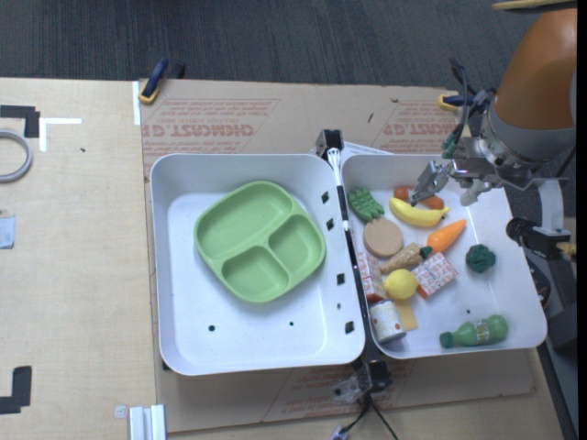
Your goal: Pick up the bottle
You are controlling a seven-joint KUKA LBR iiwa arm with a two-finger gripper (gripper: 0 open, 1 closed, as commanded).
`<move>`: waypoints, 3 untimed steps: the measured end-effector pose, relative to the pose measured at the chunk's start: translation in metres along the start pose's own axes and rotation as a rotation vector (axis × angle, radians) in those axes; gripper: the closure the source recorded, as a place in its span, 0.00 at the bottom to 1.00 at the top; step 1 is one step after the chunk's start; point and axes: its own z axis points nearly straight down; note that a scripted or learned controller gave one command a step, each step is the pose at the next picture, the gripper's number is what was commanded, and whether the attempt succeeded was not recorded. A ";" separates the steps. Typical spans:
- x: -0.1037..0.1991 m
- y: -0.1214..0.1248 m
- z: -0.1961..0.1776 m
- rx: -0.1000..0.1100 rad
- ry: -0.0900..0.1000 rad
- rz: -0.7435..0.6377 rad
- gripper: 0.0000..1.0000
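Note:
The green bottle (pixel 475 332) lies on its side near the front right corner of the right bin (pixel 523 282), cap pointing left. My gripper (pixel 449 189) hangs over the back of that bin, just above the banana (pixel 417 213) and far behind the bottle. Its fingers are spread apart with nothing between them.
The right bin also holds a carrot (pixel 447 236), a broccoli (pixel 481 258), a lemon (pixel 401 284), a round biscuit (pixel 382 238), a red-patterned box (pixel 435 274), a small can (pixel 386 320) and a green leafy toy (pixel 365 203). A green divided plate (pixel 260 240) lies in the left bin (pixel 183 328).

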 end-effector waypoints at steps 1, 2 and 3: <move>0.000 0.000 -0.009 0.000 -0.001 0.001 1.00; 0.056 -0.073 0.010 0.001 0.000 -0.228 1.00; 0.088 -0.097 0.011 0.001 0.000 -0.368 1.00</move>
